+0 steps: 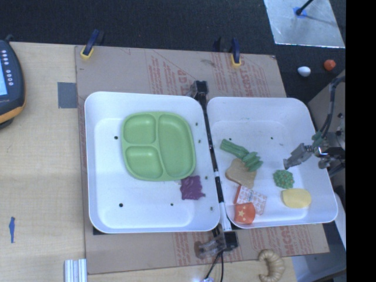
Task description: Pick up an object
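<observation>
Bins point(97, 175) viewed from above, left to right; positions are given relative to the gripper point(292, 159), which enters at the right edge over the right bin point(264, 107). Its fingers point left, and whether they are apart or together cannot be told; nothing shows between them. Farthest to its left, in the left bin, lies a green divided plate point(158, 145), with a purple toy point(191, 187) just below the plate's lower right corner. Nearer, in the right bin: a long green toy point(241, 153) left of the gripper, its long axis running from upper left to lower right, thicker end toward the gripper; a tan slice point(240, 172) touching that end from below; a white packet point(254, 198) and a red-orange piece point(245, 214) below and left. Just below the fingertips sits a small green lump point(283, 178), apart from them, and beneath it a yellow piece point(296, 198), long axis roughly horizontal.
</observation>
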You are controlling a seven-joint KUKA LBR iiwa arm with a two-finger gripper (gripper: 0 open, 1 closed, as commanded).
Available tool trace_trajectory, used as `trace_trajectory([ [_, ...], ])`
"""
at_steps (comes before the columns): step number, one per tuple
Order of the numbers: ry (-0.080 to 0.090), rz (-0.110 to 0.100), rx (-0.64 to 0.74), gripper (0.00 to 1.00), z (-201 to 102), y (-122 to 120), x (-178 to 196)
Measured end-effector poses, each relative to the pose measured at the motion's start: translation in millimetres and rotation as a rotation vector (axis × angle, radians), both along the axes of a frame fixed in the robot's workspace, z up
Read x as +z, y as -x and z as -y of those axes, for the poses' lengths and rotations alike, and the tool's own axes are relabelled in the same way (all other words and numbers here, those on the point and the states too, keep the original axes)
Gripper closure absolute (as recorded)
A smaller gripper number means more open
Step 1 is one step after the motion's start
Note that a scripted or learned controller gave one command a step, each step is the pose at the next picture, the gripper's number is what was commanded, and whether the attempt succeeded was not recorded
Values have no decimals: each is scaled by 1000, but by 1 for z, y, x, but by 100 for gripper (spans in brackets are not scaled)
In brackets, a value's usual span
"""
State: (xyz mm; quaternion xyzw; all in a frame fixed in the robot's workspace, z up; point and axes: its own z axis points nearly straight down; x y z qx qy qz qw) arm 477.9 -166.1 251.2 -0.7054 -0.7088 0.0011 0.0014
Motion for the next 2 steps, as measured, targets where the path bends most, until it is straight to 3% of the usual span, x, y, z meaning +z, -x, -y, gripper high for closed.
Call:
trace_trajectory([
  [1, -5, -11, 7, 0, -59, -20, -128],
  [2, 1, 2, 4, 0, -68, -53, -160],
])
